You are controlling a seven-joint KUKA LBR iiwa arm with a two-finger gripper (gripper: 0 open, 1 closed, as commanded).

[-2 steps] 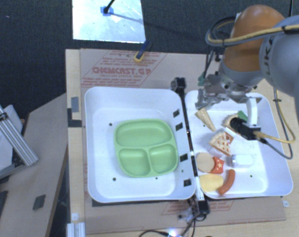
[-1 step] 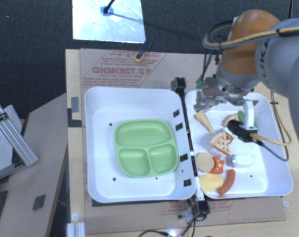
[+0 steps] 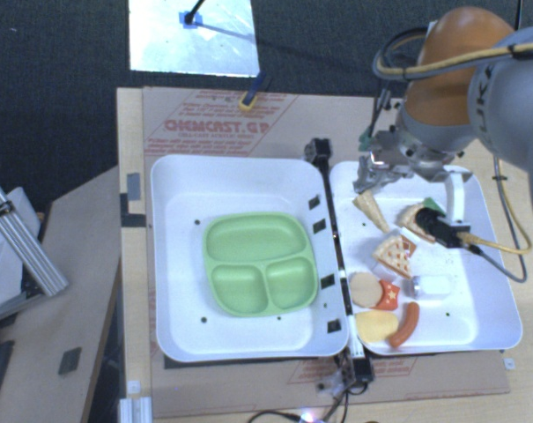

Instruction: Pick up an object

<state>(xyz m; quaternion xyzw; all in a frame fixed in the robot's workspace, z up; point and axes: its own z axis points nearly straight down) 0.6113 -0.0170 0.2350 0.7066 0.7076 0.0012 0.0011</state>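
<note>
The gripper (image 3: 369,181) is hovering over the far end of the right bin (image 3: 495,324), just above a tan cone-shaped piece (image 3: 371,210); whether its jaws are open or closed, I cannot tell. This looks like the approach step; next it needs to be descending squarely over that piece and closing.

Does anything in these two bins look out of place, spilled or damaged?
Nothing stands out. The green divided tray lies flat in the left bin; the toy food pieces lie scattered loosely in the right bin.
</note>
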